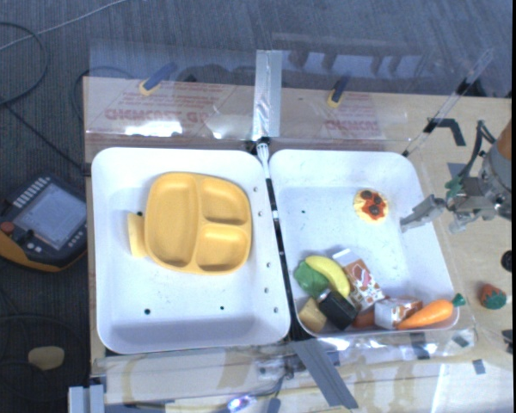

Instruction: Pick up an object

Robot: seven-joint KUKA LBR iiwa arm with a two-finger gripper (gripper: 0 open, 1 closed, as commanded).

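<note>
While the tool (430, 210) hangs over the right bin's (327, 172) right rim — grip state unclear — a carrot (427, 312) lies in that bin's near right corner, banana (328, 271) further left.

Toy foods (361, 295) heaped in right bin's (327, 169) near corner; small pizza (371, 205) apart.

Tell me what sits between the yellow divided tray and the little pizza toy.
In the camera view: bare white bin floor and the bins' adjoining rims between yellow tray and pizza toy.
</note>
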